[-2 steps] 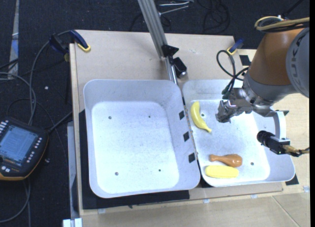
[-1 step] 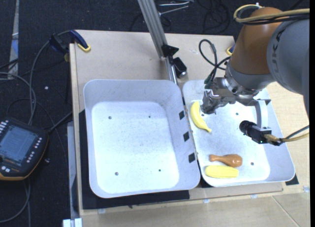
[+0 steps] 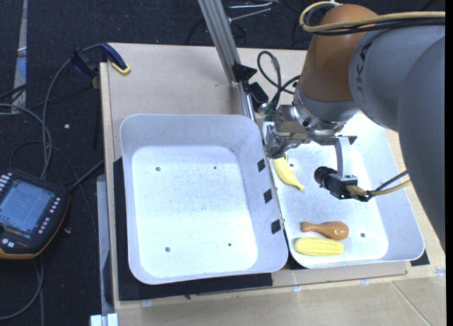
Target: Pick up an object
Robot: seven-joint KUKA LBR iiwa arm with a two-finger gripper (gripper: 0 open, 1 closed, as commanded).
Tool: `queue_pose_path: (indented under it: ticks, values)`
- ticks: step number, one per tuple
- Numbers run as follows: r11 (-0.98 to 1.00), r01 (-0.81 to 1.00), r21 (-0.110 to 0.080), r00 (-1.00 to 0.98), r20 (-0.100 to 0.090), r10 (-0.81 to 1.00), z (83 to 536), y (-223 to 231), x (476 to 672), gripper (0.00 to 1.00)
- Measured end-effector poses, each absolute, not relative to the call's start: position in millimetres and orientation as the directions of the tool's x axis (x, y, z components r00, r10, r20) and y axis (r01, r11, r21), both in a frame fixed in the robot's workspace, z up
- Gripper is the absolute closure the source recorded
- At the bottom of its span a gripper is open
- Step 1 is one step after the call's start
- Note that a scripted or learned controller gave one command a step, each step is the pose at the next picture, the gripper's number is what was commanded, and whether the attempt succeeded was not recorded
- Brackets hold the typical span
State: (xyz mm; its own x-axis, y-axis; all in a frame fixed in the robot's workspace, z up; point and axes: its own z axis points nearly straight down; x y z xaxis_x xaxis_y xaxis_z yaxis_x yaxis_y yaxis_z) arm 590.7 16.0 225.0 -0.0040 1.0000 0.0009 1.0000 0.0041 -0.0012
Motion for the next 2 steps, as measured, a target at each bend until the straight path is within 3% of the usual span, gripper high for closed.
queue_pose_path:
  ticks: [1,2]
  values:
    - [0.004,1.0,0.001,-0.004,0.001,1.0,237.4,61.9,609.7,1.0]
    - [0.001,1.0,0.0,-0.001,0.0,1.0,236.9,59.6,609.3,0.0]
